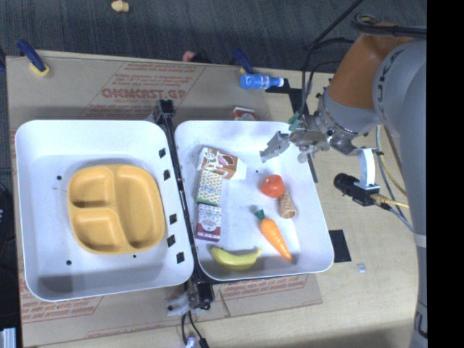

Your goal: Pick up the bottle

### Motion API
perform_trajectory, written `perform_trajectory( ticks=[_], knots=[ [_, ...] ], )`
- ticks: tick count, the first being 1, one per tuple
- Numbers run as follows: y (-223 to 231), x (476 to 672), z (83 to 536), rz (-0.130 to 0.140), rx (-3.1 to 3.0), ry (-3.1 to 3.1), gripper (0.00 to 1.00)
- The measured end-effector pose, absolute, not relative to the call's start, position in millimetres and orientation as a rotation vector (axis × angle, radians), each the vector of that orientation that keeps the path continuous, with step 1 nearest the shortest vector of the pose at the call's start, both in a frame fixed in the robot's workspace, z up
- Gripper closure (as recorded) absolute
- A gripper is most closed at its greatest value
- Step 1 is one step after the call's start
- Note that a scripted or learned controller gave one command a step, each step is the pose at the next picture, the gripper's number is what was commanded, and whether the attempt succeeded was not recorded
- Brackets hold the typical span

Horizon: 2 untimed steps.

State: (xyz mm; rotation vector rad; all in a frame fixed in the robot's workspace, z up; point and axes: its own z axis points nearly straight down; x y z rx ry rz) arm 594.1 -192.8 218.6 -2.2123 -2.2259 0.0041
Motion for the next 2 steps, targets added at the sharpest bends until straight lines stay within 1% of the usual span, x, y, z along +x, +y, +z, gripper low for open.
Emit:
perform_trajectory(
  ticks=[1,2],
  knots=[
    [-192,594.6,229,0.005,-2.205,-2.23,1.0],
    [-207,521.4,221,0.005,-2.417,-2.0,1.0]
  ],
)
